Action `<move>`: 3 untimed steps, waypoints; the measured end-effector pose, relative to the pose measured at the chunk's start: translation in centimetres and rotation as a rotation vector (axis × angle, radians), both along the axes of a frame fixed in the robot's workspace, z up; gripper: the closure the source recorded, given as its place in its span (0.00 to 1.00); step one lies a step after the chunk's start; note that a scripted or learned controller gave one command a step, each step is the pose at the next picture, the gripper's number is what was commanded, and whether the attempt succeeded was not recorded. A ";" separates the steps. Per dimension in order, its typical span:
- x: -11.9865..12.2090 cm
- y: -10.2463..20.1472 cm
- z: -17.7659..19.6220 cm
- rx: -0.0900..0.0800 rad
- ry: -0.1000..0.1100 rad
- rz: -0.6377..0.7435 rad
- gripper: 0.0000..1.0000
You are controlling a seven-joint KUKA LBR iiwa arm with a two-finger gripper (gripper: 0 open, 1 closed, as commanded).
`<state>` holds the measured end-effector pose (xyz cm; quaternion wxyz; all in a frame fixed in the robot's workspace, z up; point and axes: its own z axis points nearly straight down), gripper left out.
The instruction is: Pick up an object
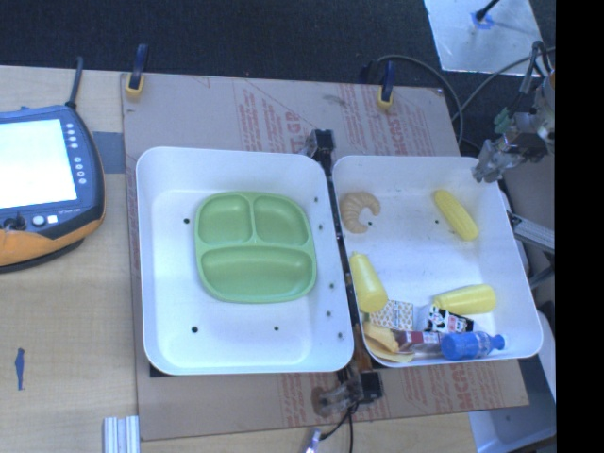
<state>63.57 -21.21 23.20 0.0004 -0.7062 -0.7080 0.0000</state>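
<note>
At the right bin's near edge a blue bottle lies lengthwise along the rim among packets. Farther back, a yellow corn cob lies on the diagonal with bare floor around it. Beyond the far right corner hovers the gripper, its opening unreadable.

The end effector is partly cut by the right edge. The wrappers under the blue bottle overlap, too small to identify.
</note>
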 end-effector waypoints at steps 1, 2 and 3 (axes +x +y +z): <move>0.4 0.1 -1.0 0.001 0.002 0.002 1.00; -1.3 0.1 -0.1 0.001 0.003 -0.001 1.00; 2.1 0.0 -0.6 0.000 0.000 0.000 1.00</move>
